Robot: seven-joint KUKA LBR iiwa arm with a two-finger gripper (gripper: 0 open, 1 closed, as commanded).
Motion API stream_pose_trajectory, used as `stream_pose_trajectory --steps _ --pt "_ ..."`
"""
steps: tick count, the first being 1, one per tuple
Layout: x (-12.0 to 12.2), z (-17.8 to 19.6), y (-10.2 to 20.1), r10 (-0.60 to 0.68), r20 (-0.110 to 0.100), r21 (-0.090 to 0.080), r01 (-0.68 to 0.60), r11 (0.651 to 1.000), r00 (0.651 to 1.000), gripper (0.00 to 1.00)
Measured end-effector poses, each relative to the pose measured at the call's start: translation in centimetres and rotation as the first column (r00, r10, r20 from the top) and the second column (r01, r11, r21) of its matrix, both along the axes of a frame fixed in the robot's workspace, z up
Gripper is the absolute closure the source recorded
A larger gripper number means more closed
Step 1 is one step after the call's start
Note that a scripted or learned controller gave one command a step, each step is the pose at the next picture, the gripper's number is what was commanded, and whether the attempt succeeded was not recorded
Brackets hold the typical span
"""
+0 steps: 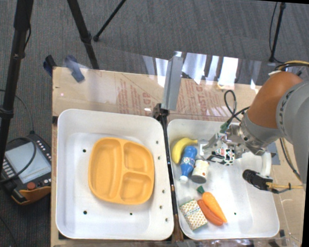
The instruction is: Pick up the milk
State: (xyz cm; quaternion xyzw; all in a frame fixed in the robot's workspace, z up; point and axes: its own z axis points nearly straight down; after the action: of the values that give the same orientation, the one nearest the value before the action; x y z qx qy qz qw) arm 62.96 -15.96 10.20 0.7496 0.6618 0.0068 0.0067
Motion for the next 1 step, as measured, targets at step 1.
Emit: stream_pose_trajectory --steps 1 --pt "0.0 -0.02 0.0 0.0 0.0 0.0 0.0 1.0 1.0 0.0"
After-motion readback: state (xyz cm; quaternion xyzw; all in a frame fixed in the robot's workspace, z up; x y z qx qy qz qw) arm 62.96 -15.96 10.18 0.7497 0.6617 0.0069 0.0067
